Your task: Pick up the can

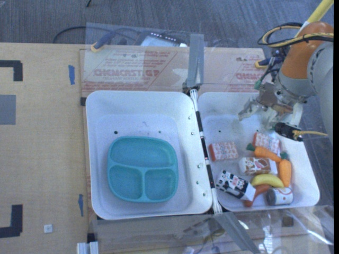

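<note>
The can (279,196) lies on its side in the lower right corner of the right bin (312,194), its long axis running left to right across the frame, the dark end toward the left and the pale labelled body toward the right. It sits just below a banana (267,180) and beside the tip of an orange carrot (256,194). I count three carrots in all: that one, another (285,172) standing upright near the right wall, and a third (266,153) slanting above a snack box (257,165). There is one cow-patterned carton (232,183), one reddish packet (224,151) and one more (266,141) higher up. The left bin (100,110) holds a single teal divided plate (142,169). The gripper (259,110) hangs over the right bin's upper part, well apart from the can, fingers spread and nothing between them.
</note>
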Robot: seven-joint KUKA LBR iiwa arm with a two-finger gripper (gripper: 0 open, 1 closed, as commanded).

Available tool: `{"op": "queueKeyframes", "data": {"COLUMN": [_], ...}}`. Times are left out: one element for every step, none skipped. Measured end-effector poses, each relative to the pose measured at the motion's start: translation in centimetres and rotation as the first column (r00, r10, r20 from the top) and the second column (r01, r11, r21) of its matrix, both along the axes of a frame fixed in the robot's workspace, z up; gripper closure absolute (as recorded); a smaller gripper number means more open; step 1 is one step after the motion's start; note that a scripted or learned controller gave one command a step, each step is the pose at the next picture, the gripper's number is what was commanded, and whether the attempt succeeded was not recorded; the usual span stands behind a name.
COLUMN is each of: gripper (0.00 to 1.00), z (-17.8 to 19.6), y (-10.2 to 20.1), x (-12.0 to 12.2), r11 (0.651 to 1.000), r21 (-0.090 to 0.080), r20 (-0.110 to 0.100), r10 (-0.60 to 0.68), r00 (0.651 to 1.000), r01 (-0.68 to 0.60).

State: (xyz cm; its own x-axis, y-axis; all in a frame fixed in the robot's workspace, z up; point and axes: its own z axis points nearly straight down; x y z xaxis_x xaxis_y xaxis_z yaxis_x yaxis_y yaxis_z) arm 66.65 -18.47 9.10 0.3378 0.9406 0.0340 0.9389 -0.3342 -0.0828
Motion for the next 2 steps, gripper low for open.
{"op": "queueKeyframes", "data": {"gripper": [0.00, 0.00], "z": [-0.4, -0.5], "y": [1.1, 4.7], "x": [0.4, -6.0], "r11": [0.998, 0.995], "r21": [-0.030, -0.058], "r20": [0.046, 0.071], "r10": [-0.050, 0.081], "r00": [0.998, 0.994], "r01": [0.052, -0.077]}}
